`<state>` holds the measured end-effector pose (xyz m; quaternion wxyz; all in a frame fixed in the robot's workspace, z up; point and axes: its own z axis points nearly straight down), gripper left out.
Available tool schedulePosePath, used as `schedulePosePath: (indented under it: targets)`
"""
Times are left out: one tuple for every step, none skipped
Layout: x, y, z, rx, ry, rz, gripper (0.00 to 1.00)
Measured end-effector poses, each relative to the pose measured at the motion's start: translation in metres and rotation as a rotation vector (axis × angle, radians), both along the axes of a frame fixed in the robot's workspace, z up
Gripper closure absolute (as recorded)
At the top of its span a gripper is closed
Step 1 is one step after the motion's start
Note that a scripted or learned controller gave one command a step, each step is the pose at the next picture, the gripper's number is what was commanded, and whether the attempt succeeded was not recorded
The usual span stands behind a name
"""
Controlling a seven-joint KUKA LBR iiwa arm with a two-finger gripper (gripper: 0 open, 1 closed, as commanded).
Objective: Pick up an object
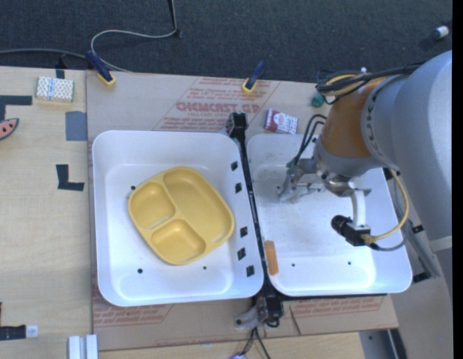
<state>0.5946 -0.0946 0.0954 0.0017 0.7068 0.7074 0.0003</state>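
A yellow three-compartment plate [180, 214] lies in the left bin [111, 275]. A small orange piece [270, 257] rests in the right bin [381, 275], against its left wall near the front. My gripper [292, 185] hangs low over the back left part of the right bin, above bare white floor. It is well behind the orange piece and to the right of the plate. I see nothing held in it. The arm's orange band [349, 122] and grey body cover the right bin's back right corner.
A divider with black clips [242, 200] separates the bins. A small red and white packet [280, 121] lies on the bench behind the right bin. Two clamps [253, 81] grip the cardboard's far edge. A black cable plug [349, 230] hangs over the right bin.
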Motion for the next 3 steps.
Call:
schedulePosePath:
  targets:
    - [0.0000,0.0008,0.0092,0.001,0.001,0.001,1.00]
    - [0.0000,0.0018,0.0182,0.002,0.002,0.002,1.00]
    - [-0.0001,0.0018,0.0181,0.003,0.002,0.002,0.00]
